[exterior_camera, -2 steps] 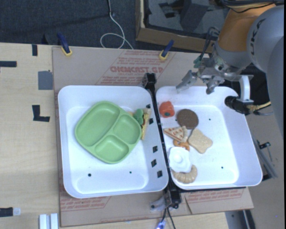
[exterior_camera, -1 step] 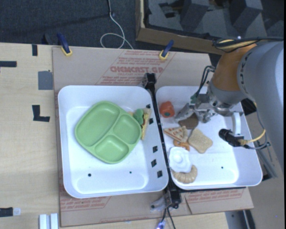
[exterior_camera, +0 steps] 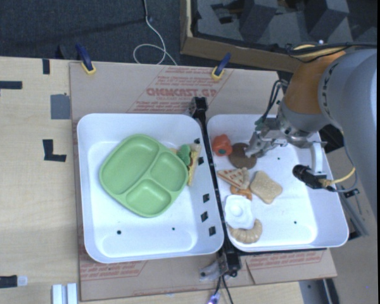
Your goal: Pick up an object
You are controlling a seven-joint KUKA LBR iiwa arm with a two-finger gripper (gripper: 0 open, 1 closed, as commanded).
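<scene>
My gripper [exterior_camera: 258,145] reaches into the right bin [exterior_camera: 304,223] from the right and hovers at the bin's upper middle, just right of a brown round piece [exterior_camera: 242,156]. An orange toy [exterior_camera: 222,145] lies left of that piece. Below them lie a pizza-like slice [exterior_camera: 235,178], a bread slice [exterior_camera: 265,187], a white egg-like piece [exterior_camera: 239,211] and a tan croissant [exterior_camera: 247,234]. Nothing shows between the fingers.
The left bin [exterior_camera: 101,233] holds a green divided plate [exterior_camera: 144,175] with a small green and yellow toy [exterior_camera: 187,157] at its right edge. A black divider [exterior_camera: 208,176] runs between the bins. A black cable fitting [exterior_camera: 309,175] hangs over the right bin's right side.
</scene>
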